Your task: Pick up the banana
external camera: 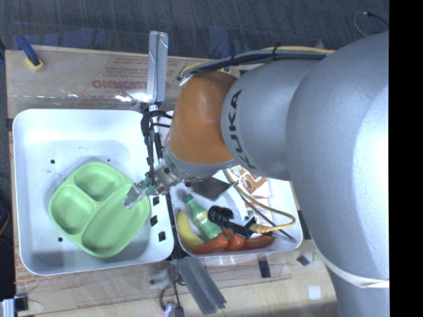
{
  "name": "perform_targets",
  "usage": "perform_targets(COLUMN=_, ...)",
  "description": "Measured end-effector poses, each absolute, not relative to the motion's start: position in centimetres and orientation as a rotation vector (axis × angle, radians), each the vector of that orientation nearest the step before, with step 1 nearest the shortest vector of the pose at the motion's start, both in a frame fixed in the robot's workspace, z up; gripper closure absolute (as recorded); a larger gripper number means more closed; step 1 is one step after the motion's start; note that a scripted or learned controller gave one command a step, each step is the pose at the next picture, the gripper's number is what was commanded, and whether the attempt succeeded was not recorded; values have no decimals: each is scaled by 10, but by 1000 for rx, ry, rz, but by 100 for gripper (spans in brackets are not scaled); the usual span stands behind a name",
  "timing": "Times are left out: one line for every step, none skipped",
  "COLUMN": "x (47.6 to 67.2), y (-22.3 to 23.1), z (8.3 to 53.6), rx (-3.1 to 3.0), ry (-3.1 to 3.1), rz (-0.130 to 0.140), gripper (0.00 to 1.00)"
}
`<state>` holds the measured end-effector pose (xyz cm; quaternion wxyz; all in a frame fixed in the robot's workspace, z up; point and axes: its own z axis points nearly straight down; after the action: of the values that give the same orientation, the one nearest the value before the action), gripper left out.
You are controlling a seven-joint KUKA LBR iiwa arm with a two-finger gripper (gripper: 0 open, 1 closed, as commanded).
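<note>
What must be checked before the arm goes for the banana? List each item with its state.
1. Banana located: ok. The banana lies in the right bin, at its near-left corner.
2. Banana free to grasp: not ok. A green bottle lies across it and a red pepper presses against its lower end.
3. Gripper over the banana: not ok. The gripper sits over the edge of the green divided plate in the left bin.
4. Gripper carrying nothing: cannot tell; the tips are blurred.
5. Clear path across the bin wall: cannot tell; the arm hides much of the right bin.
</note>
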<state>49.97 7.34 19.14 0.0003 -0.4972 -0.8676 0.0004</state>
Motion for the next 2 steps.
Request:
perform_targets(x=529, y=155, z=92, rx=-1630, ry=-2685, rz=0, gripper=0)
perform_targets(x=483, y=190, z=96, rx=-1746, ry=-2634, rz=-24, gripper=0)
